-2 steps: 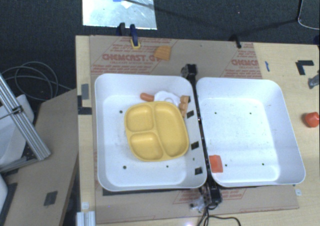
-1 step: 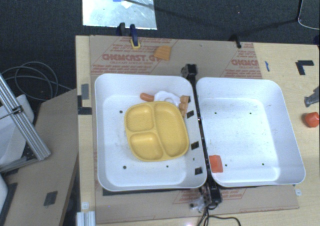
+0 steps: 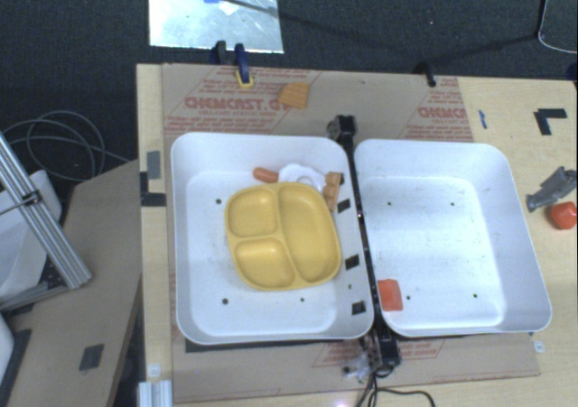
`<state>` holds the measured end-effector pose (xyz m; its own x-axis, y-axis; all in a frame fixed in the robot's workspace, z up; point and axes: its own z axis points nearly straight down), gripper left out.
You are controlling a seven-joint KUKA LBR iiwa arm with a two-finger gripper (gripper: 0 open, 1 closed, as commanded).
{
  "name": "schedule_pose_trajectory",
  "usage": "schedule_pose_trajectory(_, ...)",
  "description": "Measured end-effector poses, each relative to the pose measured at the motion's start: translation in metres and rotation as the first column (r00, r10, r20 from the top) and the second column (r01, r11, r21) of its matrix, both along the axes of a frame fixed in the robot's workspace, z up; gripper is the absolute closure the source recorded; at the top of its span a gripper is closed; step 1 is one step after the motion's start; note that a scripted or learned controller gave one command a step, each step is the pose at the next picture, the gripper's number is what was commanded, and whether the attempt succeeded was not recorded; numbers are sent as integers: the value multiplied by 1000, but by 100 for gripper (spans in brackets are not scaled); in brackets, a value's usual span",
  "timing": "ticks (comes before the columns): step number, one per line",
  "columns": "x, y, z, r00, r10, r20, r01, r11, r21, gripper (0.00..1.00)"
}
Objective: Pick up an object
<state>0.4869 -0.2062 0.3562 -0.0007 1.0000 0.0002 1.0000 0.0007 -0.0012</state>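
Your pincer's grip cannot be told; left bin (image 3: 194, 243) holds a yellow divided tray (image 3: 282, 235), right bin (image 3: 452, 243) an orange block (image 3: 389, 294).

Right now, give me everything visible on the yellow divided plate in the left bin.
The yellow divided plate looks like matte plastic, a rounded square with three compartments split by raised ridges: two smaller ones and one larger. It lies flat, right side up and turned at a slant, near the middle of the left bin. Its compartments hold nothing. Its far edge overlaps a small white object; an orange piece lies just beyond.
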Motion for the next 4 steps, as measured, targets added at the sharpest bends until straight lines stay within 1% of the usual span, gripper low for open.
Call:
schedule_pose_trajectory(1, 0, -1, 112, 1000, 4, 17, -4, 1000, -7, 0)
schedule_pose_trajectory(2, 0, 0, 59, 1000, 1, 2, -1, 1000, -1, 0)
schedule_pose_trajectory(3, 0, 0, -3, 1000, 0, -1, 0, 1000, 0, 0)
schedule_pose_trajectory(4, 0, 156, -76, 1000, 18, -3, -18, 1000, 5, 0)
